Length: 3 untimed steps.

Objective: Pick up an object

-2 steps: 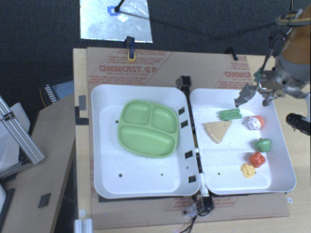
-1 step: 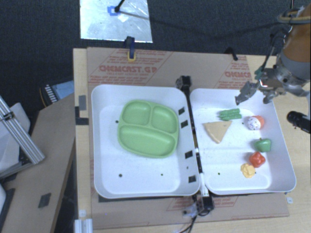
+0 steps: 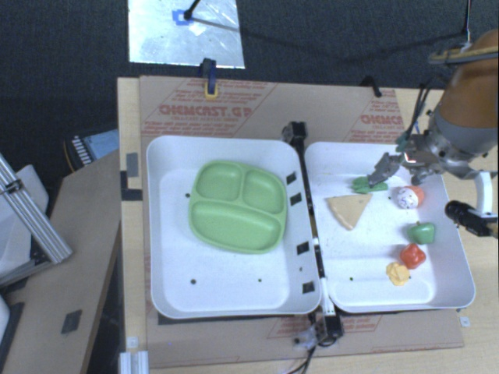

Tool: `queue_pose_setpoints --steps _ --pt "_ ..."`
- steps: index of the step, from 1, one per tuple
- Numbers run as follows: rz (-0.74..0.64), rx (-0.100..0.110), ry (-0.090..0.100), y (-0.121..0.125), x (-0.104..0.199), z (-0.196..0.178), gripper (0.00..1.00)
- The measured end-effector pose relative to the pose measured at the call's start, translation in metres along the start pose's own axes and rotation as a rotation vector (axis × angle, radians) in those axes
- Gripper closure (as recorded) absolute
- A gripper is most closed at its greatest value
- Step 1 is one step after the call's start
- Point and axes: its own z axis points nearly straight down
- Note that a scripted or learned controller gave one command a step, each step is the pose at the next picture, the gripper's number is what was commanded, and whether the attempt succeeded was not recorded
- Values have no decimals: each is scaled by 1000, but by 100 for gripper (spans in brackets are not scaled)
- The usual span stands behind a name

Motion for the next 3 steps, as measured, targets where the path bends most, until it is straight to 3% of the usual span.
queue_pose_setpoints --steps 2,3 --pt "0 2 1 12 2 119 0" --pt "1 -3 -1 13 1 105 100"
